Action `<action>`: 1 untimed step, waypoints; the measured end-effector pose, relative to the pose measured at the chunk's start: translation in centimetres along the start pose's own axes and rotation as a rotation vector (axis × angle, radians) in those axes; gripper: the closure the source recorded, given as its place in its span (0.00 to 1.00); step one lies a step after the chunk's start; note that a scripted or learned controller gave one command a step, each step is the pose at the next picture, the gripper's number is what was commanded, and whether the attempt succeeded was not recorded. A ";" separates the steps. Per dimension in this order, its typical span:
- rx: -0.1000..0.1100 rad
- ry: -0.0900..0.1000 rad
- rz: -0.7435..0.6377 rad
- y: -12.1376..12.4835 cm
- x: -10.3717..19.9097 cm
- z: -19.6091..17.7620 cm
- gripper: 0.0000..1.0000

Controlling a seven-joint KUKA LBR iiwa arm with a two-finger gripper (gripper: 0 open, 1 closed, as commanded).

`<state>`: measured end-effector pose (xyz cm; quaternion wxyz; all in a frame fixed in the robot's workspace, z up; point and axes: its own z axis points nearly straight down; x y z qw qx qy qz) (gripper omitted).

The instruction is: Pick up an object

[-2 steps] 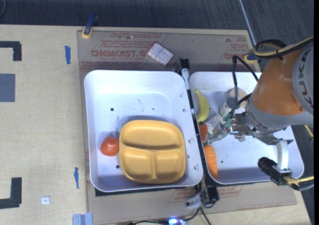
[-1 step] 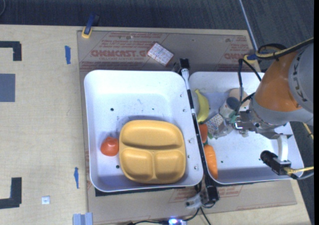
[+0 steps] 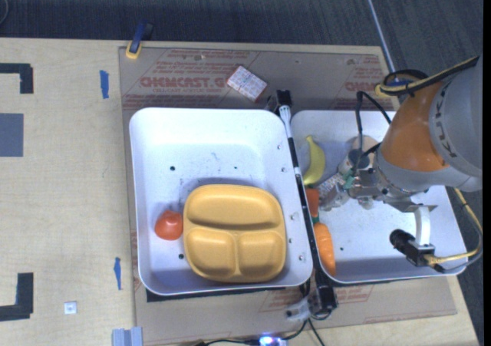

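The arm [image 3: 430, 137] reaches in from the right edge of the desk [image 3: 61, 183] over the right bin [image 3: 383, 260], its orange band above the wrist. The gripper [image 3: 337, 189] hangs low near that bin's left wall, and whether its fingers are spread or closed, or have hold of anything, cannot be told: the wrist and cables crowd over them.

In the right bin a yellow banana [image 3: 313, 159] lies along the left wall toward the far edge, just beside the gripper. An orange carrot [image 3: 324, 246] lies against the same wall nearer the front corner. A small red piece [image 3: 311, 200] sits between banana and carrot, close by the gripper.

The left bin [image 3: 199, 133] carries a big yellow divided tray [image 3: 234, 232] turned upside down, filling most of its front half. A red-orange tomato [image 3: 169, 225] rests touching the tray's left side.

Behind the bins, on the brown cardboard [image 3: 192, 68], lies a small patterned card [image 3: 246, 82], and a blue and yellow clamp [image 3: 138, 39] grips the cardboard's far left corner. Strips of blue tape [image 3: 104, 84] mark the desk left of the bins.
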<state>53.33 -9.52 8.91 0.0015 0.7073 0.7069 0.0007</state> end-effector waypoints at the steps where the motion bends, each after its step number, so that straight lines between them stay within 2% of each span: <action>1: -0.008 0.004 -0.003 0.3 0.3 -1.2 1.00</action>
